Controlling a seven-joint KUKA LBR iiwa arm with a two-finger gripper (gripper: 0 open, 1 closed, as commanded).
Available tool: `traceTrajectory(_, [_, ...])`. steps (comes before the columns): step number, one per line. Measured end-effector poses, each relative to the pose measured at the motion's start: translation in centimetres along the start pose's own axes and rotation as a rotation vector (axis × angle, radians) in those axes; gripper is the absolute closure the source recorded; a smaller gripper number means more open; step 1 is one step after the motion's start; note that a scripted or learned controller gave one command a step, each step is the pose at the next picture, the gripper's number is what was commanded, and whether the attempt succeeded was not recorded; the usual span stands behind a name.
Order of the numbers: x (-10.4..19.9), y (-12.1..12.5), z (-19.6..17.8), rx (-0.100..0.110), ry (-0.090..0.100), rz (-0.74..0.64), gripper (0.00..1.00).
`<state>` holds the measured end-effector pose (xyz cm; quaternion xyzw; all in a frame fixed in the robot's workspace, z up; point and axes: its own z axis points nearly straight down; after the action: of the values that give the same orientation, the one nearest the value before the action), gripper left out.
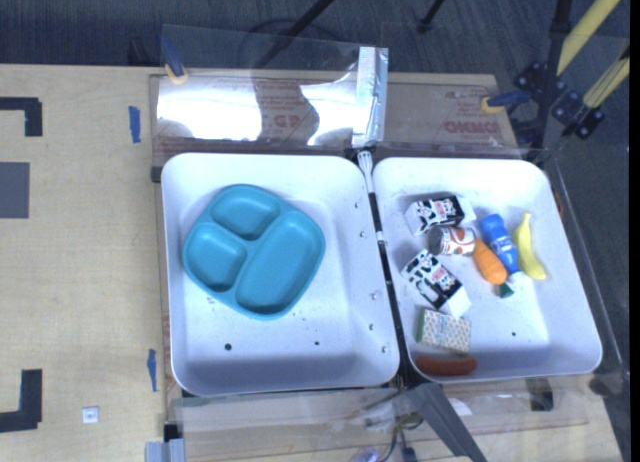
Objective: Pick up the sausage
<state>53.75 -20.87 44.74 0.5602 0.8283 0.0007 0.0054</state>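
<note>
The sausage [446, 364] lies at the near edge of the right bin [570, 335], touching the wall, just below a small patterned packet [445, 330]. That position will make it hard for me to grip, I think. The state of my pincer I cannot tell. The blue plate [255, 249] sits in the left bin [190, 350].

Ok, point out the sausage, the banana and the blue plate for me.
sausage [445, 364], camera view, middle of its reddish length at the right bin's near edge.
banana [529, 247], camera view, middle of its yellow curve.
blue plate [288, 260], camera view, floor of its largest compartment.
</note>
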Motion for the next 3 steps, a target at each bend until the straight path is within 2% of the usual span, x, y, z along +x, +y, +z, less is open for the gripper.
traceTrajectory(1, [-0.1,0.1,-1.1,-0.005,-0.006,-0.001,1.0])
traceTrajectory(2, [2.2,1.6,1.2,0.007,0.008,0.012,1.0])
traceTrajectory(3, [0.9,-5.6,1.0,0.003,0.008,-0.638,1.0])
